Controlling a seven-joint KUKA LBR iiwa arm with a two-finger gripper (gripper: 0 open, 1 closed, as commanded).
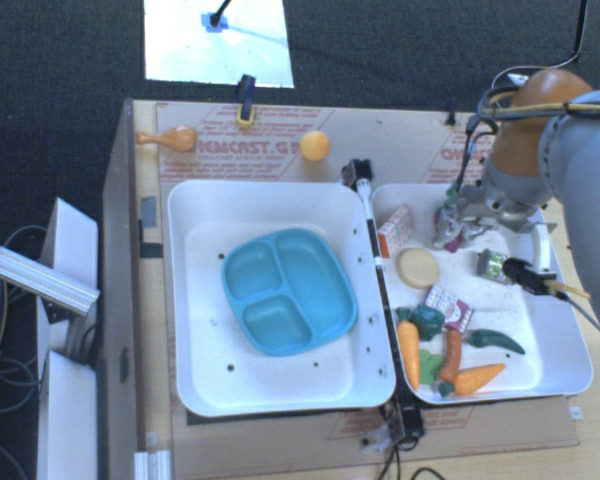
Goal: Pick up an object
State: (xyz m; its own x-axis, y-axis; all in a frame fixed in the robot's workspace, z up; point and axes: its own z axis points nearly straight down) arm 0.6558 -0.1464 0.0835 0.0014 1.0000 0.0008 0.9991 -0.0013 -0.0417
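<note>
I see my claw low in the right bin, beside a tan disc; I cannot tell its state. Toy carrots lie nearer the front.

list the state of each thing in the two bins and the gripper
blue tray: flat, alone in the left bin
round disc: flat in the right bin
carrots: lying along the right bin's near edge
green pepper: on its side
gripper: low over the right bin's far end, nothing seen between its fingers
</note>
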